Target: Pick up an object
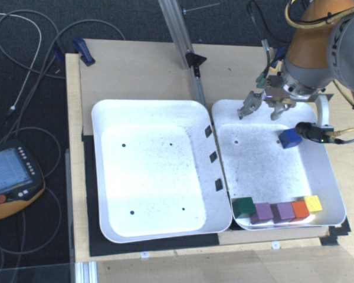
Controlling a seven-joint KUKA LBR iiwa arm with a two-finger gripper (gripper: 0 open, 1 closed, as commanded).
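Two shallow white bins are seen side by side on the table (135, 58). The arm (318, 34) is brought in over the far end of the right bin (324, 175), and the fingers (264, 106) are held spread, with clear bin floor visible between the two tips and nothing gripped. They hang above the bin's far rim, presumably because a descent is being lined up rather than a grasp made.

A blue block (289, 138) lies just to the right of the fingers and a little nearer the camera, alone on the bin floor. It is judged the likeliest target, being the closest loose object with free space on all sides (a dark fitting with a cable sits right beside it, which could get in the way).

Far below the fingers, along the near wall of the right bin, a row of blocks is packed: green (243, 207), purple (261, 211), a darker purple (282, 211), orange (300, 209), yellow (313, 203). These are pressed against each other and against the wall, so room for a finger on either side is scarce.

The left bin (106, 128), well to the left of the fingers, is not being addressed.

The pick is judged not yet begun: a sideways shift and a lowering over the blue block are still needed.
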